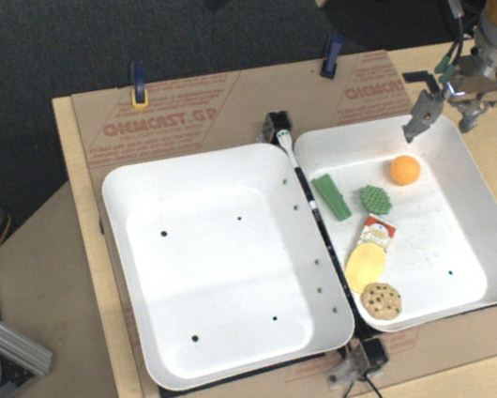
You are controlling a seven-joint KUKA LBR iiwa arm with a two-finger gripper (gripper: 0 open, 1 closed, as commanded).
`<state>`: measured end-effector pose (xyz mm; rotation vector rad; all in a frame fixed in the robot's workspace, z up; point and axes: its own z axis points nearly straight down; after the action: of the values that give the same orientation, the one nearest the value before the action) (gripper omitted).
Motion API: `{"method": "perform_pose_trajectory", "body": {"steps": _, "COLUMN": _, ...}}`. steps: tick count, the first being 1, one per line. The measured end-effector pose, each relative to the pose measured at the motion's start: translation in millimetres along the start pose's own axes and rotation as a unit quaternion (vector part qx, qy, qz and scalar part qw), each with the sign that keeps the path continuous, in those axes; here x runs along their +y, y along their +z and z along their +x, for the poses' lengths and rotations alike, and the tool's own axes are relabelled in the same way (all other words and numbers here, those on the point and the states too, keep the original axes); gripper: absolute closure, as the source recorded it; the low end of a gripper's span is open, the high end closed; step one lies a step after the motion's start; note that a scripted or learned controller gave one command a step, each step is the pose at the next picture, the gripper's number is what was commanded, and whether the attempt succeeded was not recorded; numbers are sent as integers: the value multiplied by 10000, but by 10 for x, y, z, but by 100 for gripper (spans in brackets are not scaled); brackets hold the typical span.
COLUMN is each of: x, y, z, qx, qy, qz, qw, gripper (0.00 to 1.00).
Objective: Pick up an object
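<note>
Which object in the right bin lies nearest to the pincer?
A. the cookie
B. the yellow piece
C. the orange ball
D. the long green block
C: the orange ball lies in the upper part of the right bin, just below the pincer; the other items lie lower and further left.

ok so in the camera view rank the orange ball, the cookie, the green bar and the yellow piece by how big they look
1. yellow piece
2. green bar and cookie, too alike to rank
3. orange ball
</note>
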<state>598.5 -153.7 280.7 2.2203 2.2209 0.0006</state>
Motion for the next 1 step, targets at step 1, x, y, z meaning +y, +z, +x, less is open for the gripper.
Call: {"method": "perform_pose_trajectory", "body": {"steps": 1, "x": 485, "y": -1684, "z": -709, "qx": -58, "qy": 16, "qz": -109, "qw": 9999, "gripper": 0}}
